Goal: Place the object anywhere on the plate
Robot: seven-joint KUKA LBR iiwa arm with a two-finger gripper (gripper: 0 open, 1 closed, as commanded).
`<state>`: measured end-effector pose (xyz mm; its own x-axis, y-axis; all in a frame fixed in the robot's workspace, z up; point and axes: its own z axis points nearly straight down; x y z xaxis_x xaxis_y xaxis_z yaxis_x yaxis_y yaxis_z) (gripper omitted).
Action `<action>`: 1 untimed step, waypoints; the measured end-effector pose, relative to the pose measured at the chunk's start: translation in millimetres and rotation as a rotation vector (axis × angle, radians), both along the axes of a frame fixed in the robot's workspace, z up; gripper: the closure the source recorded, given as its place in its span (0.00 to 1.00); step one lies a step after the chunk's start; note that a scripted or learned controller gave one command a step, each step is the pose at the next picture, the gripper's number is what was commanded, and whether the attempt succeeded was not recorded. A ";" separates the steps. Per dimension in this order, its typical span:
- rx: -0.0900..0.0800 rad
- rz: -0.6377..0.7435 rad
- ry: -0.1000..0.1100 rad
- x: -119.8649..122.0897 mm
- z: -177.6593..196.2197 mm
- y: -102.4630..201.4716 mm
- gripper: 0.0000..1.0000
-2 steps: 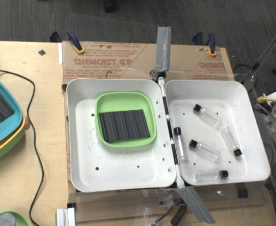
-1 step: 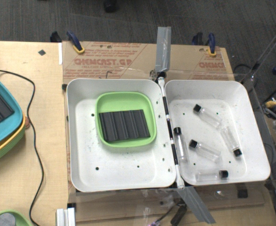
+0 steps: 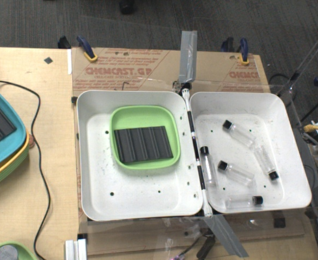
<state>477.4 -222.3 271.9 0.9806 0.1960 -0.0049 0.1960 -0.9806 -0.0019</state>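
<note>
Five clear vials with black caps lie scattered in the right bin (image 3: 289, 118), just right of the green plate's bin: one vial (image 3: 238, 133) toward the far side, one (image 3: 266, 162) near the right wall, one (image 3: 234, 171) in the middle, one (image 3: 206, 165) along the left wall and one (image 3: 244, 201) at the near edge. The green plate (image 3: 145, 116), bearing a dark ribbed mat (image 3: 143, 144), sits in the left bin (image 3: 93, 161), apart from every vial. No arm or gripper reaches over the bins, so I cannot tell the state of its fingers.

You see pale matt wood grain on the counter (image 3: 23, 199), smooth white plastic bins (image 3: 93, 199), a glossy green plastic plate (image 3: 169, 115) bearing a ribbed matt dark insert (image 3: 143, 144), clear glassy vials (image 3: 240, 134), and brown cardboard (image 3: 121, 69).
</note>
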 end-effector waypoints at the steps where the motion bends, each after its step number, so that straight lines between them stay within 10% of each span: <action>1: -0.001 0.005 -0.001 0.1 18.4 -0.3 0.00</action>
